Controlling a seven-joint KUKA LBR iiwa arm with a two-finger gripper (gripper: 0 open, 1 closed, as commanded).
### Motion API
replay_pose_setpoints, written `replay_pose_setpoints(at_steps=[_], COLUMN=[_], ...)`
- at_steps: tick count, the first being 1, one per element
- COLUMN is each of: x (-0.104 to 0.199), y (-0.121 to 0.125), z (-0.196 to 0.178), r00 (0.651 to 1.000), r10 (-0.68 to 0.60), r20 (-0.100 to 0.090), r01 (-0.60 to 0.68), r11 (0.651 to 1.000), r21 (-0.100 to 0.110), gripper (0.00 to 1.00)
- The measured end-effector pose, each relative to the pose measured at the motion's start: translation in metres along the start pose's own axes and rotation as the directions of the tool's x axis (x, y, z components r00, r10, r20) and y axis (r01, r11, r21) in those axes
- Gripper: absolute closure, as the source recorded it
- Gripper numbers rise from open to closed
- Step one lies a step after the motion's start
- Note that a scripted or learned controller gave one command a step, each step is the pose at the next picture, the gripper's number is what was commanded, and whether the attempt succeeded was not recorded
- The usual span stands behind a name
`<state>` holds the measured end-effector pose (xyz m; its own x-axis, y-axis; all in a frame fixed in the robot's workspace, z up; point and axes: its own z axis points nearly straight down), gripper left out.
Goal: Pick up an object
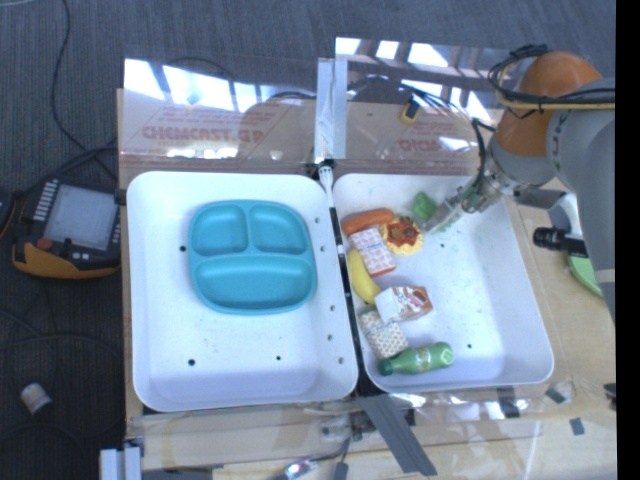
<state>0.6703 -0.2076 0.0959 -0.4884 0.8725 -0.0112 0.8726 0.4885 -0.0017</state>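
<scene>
My gripper (pixel 443 216) reaches down into the back of the right bin (pixel 500 298) from the upper right. Its tip is right beside a small green object (pixel 423 205), and whether they touch is unclear. Just left of it lie a pizza-slice toy (pixel 403 235), an orange carrot-like piece (pixel 367 219) and a small red-and-white box (pixel 376 252). A yellow banana (pixel 361 276) lies along the bin's left wall. Nearer the front are a white-and-red carton (pixel 405 303), a checked packet (pixel 383 336) and a green bottle (pixel 418 359) on its side.
The left bin (pixel 160 348) holds a blue divided plate (pixel 251 256). Clear plastic panels (pixel 400 118) stand behind both bins. The right half of the right bin's floor is bare. A handheld pendant (pixel 65 228) and cables lie on the floor at the left.
</scene>
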Motion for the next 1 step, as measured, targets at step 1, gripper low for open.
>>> replay_pose_setpoints(at_steps=[1], x=[0.0107], y=[0.0034], z=[-0.1199], r00=[0.962], r10=[0.274], r20=[-0.010], r01=[-0.274], r11=[0.962], r21=[0.005], gripper=[1.00])
